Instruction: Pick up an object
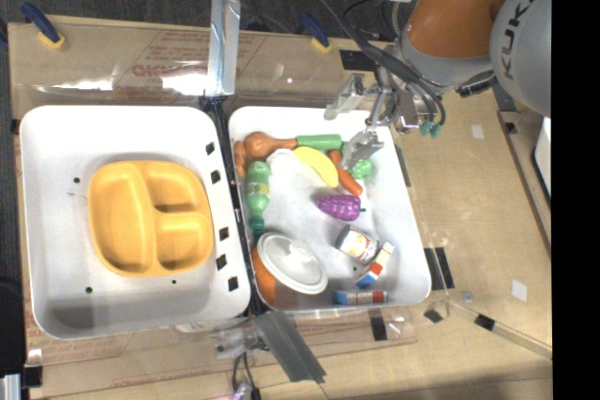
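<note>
The right white bin holds several toy foods: a yellow banana, a purple grape bunch, a green cucumber, a brown drumstick, an orange carrot and a green leafy piece. My gripper hangs over the bin's back right corner, above the cucumber's right end and the leafy piece. Its fingers look open with nothing between them.
Toward the front of the right bin lie a white lid on an orange bowl, a small labelled can and a red-and-blue marker. A green bottle lies along its left wall. The left bin holds a yellow divided tray.
</note>
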